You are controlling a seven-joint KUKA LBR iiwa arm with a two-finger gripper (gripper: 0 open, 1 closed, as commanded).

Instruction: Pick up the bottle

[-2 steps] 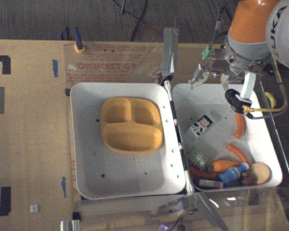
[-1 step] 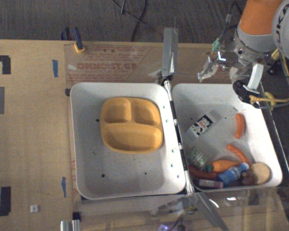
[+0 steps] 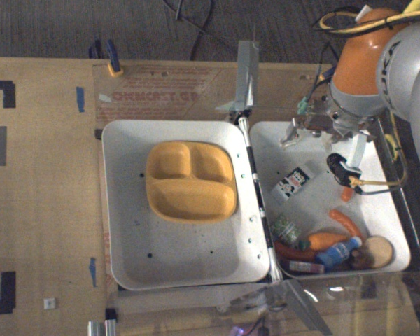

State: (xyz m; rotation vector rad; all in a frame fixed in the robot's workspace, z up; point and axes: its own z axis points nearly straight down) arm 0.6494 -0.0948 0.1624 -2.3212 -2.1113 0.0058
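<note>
The blue bottle [image 3: 338, 251] lies on its side at about five o'clock in the right bin [image 3: 399, 257], packed among a carrot-like piece [image 3: 325, 240], a red sausage shape [image 3: 345, 221] and a round tan thing [image 3: 378, 250]. Up at twelve o'clock of that bin hangs the claw [image 3: 322, 133]; whether it's released or clenched I can't tell. In the left bin [image 3: 119, 208] sits a yellow divided tray [image 3: 190, 180].

The small blue plastic bottle [image 3: 338, 252] looks glossy. The yellow three-compartment plastic tray [image 3: 191, 181] is smooth and matt. The pale wooden bench top [image 3: 42, 208] looks dull.
</note>
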